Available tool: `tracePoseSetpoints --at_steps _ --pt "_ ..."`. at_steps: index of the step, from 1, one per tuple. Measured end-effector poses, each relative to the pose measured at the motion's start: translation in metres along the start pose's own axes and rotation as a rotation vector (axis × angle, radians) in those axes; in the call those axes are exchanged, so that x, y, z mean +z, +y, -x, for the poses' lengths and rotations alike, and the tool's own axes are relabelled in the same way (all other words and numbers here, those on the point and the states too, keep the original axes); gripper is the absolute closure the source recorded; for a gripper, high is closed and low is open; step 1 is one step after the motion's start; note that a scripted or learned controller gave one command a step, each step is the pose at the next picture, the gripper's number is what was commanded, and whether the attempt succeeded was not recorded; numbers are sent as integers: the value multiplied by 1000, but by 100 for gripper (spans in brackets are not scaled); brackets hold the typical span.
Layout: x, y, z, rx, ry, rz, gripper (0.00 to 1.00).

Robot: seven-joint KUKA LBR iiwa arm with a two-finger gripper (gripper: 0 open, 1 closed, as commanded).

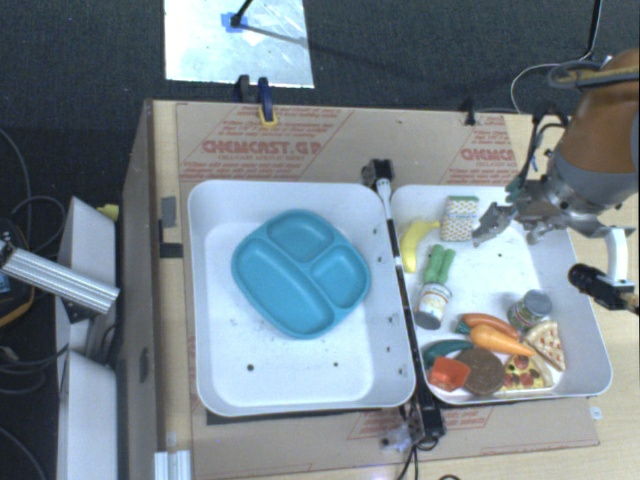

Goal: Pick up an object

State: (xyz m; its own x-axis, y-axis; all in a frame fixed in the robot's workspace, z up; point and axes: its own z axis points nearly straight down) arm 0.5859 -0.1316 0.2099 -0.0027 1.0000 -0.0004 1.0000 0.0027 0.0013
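Toy foods [480, 353] in right bin [590, 358]

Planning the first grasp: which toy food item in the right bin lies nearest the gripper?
The speckled sponge-like block at the bin's top edge, just left of the gripper. The banana and green item lie farther left and lower.

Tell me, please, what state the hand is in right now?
Hand: above the right bin, near the beige sponge-like block; nothing visible in its grasp; open or shut cannot be told.

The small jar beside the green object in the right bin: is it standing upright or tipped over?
Tipped over: the small jar lies on its side on the right bin floor, below the green object.
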Motion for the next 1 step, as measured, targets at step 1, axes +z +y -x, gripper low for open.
tracePoseSetpoints --at_steps 1 --pt "125 10 -33 -1 0 0 0"
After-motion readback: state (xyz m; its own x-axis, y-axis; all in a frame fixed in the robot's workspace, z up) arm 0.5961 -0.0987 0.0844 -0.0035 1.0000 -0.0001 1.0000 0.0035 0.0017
